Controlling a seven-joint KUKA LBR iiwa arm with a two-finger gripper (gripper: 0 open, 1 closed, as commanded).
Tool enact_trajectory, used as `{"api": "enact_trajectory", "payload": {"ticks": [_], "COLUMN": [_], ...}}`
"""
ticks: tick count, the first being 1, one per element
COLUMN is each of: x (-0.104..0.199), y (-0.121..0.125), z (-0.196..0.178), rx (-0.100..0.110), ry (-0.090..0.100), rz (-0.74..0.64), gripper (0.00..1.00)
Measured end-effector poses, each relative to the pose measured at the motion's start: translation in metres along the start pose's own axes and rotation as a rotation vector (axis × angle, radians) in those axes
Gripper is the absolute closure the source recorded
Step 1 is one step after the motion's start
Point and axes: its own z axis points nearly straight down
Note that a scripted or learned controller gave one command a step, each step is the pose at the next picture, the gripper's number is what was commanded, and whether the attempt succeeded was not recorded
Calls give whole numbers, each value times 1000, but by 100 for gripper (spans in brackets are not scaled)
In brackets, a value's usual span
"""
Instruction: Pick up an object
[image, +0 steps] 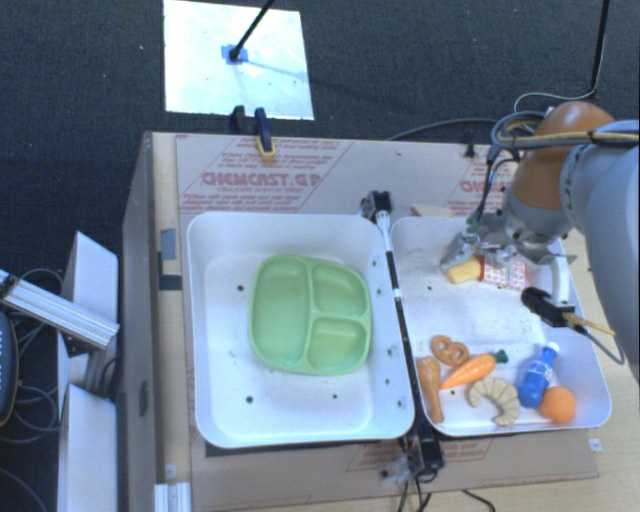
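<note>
Two shallow white bins sit side by side on my bench, seen from above at a slant. The left bin (215, 330) holds a pale green divided plate (308, 314). The right bin (600, 395) holds the things I could pick. At its near end lie a pretzel (449, 350), a carrot (470, 370), a croissant (496, 396), a small blue bottle (536, 374), an orange ball (559, 405) and a tan cone-shaped piece (430, 385) against the left wall.

My arm reaches in from the right, its orange band (552, 150) high above the far end of that bin. My gripper (480, 248) is low at the far left corner, right at a yellow block (464, 270), which looks like cheese. A red and white item (500, 268) lies just beside it. How my gripper is set I cannot tell from this angle, and I see nothing that is clearly held.

I judge I am at the grasp step, with the yellow block as the target. The next move calls for a firm closure on it, then a straight lift clear of the bin wall
</note>
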Motion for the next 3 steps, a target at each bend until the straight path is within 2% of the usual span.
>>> {"api": "enact_trajectory", "payload": {"ticks": [1,2,3], "x": [1,-38,-64], "y": [2,-35,-51], "z": [-13,-76,-82], "rx": [-8,9,12], "ry": [0,3,3], "rz": [-4,3,4], "gripper": [100,100,100]}}
